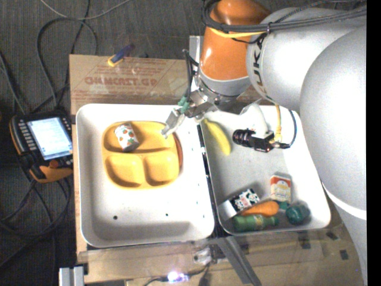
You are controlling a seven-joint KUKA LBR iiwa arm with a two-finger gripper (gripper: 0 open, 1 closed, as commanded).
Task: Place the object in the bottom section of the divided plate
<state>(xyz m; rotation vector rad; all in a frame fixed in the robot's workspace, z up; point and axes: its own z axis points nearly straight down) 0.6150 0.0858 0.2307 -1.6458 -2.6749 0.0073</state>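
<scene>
A yellow divided plate (pixel 143 159) lies in the left bin (pixel 119 219). A small white carton (pixel 126 136) with red and green print rests in the plate's upper left section. My gripper (pixel 178 117) hovers over the plate's upper right rim, to the right of the carton and apart from it. Its fingers (pixel 169 127) are open with nothing between them. The two lower sections of the plate hold nothing.
The right bin (pixel 309 177) holds a banana (pixel 219 137) near its left wall, and along its front a black-and-white carton (pixel 243 200), a red-and-white carton (pixel 280 189), a carrot (pixel 262 208), a green bottle (pixel 255 221) and a green ball (pixel 297 213). A handheld pendant (pixel 43 137) lies left of the bench.
</scene>
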